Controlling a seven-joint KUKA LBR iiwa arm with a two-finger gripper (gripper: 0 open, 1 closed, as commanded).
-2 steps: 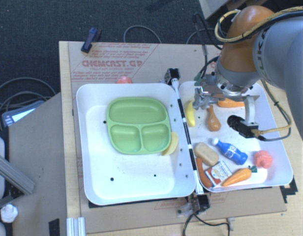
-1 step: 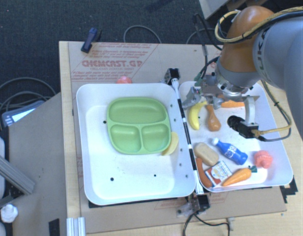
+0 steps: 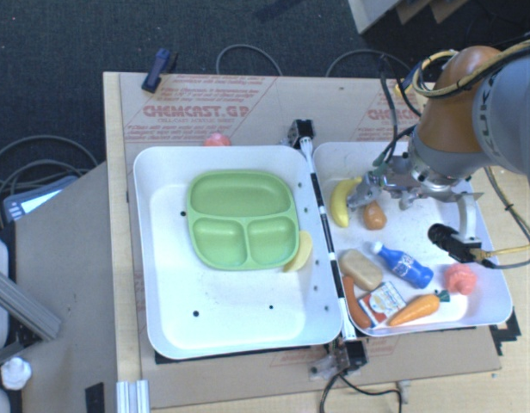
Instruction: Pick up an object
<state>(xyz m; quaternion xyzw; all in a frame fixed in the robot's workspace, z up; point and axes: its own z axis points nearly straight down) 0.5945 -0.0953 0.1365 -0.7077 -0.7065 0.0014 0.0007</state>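
- Jaws (image 3: 373, 198) low in the right bin (image 3: 497, 299), just above a small orange-brown object (image 3: 374, 217); contact unclear.
- Opening of the jaws: cannot tell, wrist blocks the tips.
- Banana (image 3: 339, 201) just left of the jaws.
- Blue bottle (image 3: 403, 266), bread roll (image 3: 361, 269), carrot (image 3: 414, 309) below them.
- Green divided plate (image 3: 243, 218) far left, in the left bin (image 3: 162, 317).

Two white bins on the counter (image 3: 127, 188). Left bin (image 3: 162, 256): green divided tray (image 3: 243, 218). Right bin (image 3: 489, 295): banana (image 3: 339, 201), small orange item (image 3: 373, 216), blue bottle (image 3: 404, 267), bread roll (image 3: 361, 269), carrot (image 3: 413, 310), pink object (image 3: 460, 279). End effector (image 3: 368, 190) low beside the banana and orange item.
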